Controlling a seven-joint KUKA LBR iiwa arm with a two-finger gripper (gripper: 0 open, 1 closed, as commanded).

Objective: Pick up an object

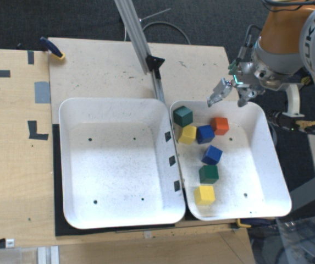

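Camera view. Nearest the camera, at the near end of the right bin (275, 169), lies a yellow cube (204, 194), sitting square to the bin's long side. Just beyond it is a dark green cube (208, 174), touching or nearly touching a blue cube (212, 154) that is turned corner-on, diamond fashion. Farther on, a second blue cube (205, 133) sits between a second yellow cube (187, 135) and an orange-red cube (220, 125); these three lie in a short row across the bin. A teal green cube (183, 115) lies at the far left corner of that bin. All are cubes, so none has a long axis to report; only the turned blue one stands out in heading.

The left bin (69, 147) adjoins the right bin along a shared rim.

The gripper (231, 94) hangs above the far rim of the right bin, on the grey arm (286, 32) with its orange band. Its two fingers (219, 94) are spread apart, with nothing between them. The orange-red cube is the nearest object to the jaws, lying just below them in the picture and toward the camera, apart from them. The teal cube lies to the jaws' left in the picture; the remaining cubes lie farther toward the camera.

An aluminium rail (138, 32) runs diagonally across the bench (14, 120) beyond the bins.
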